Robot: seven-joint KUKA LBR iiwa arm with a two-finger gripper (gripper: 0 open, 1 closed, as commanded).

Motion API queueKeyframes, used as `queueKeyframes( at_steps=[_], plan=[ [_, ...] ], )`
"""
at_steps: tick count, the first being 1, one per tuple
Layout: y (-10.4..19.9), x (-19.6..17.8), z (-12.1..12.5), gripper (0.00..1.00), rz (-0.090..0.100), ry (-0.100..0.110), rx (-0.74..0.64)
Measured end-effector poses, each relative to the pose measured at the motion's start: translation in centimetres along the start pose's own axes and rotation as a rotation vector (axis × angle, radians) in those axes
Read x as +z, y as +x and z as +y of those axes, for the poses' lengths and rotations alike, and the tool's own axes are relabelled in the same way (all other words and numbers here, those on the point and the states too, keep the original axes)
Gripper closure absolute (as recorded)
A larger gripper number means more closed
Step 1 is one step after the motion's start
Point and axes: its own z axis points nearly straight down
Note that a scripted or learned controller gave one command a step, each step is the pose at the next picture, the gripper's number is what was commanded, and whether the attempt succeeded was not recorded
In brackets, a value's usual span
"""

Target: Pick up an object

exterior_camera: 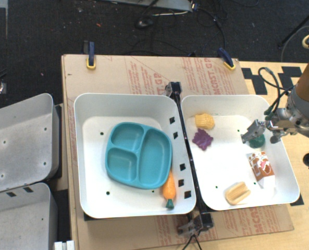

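Green object (257, 141) half-hidden under fingers (249, 132)

Both bins (128, 105) look like smooth white plastic with a slight sheen. The divided plate (138, 155) is glossy teal plastic. The board (144, 74) under the bins is matt brown cardboard with red print. The carrot (169, 187), corn (205, 121) and bread (237, 192) appear moulded plastic, smooth. The floor at the top of the frame is dark, rough and speckled.

The left bin (86, 139) holds a divided plate (138, 155) at frame centre-left, with a carrot (169, 189) touching its lower right edge. In the right bin (237, 204), corn (205, 121) sits upper left, grapes (202, 139) just below, a carton (261, 169) at right, bread (237, 193) lowest.
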Motion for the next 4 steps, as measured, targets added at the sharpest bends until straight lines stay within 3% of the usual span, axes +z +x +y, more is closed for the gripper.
queueKeyframes(
  at_steps=[2,3,4],
  plan=[
    [0.0,9.6,1.2,0.0,0.0,-0.001,0.0],
    [0.0,8.3,1.3,1.0,-0.002,-0.005,0.0],
    [-0.7,3.3,2.2,1.0,-0.003,-0.009,-0.002]
  ],
)
